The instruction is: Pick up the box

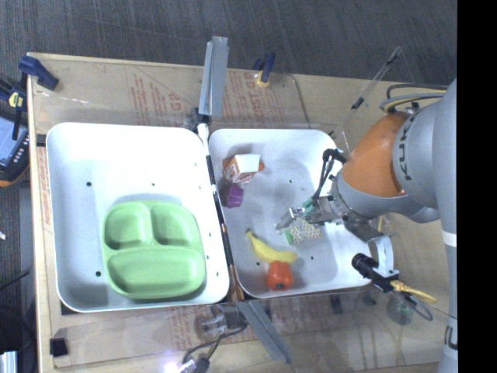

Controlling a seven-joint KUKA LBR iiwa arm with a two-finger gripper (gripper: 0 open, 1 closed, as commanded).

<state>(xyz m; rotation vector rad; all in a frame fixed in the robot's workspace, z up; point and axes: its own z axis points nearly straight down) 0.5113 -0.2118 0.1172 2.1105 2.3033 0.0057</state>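
Note:
A small white and orange box (243, 167) lies near the far left corner of the right bin (295, 142). My gripper (300, 215) is low over the middle of that bin, well to the right of the box and nearer the front. Right under the gripper lies a small pale packet with a green and white pattern (307, 232). It touches or nearly touches the gripper's tip. The view does not show whether the gripper holds it.
A purple object (233, 196) sits just in front of the box. A banana (269, 247) and a red-orange pepper (280, 275) lie at the bin's front. The left bin (78, 154) holds a green divided tray (154, 249).

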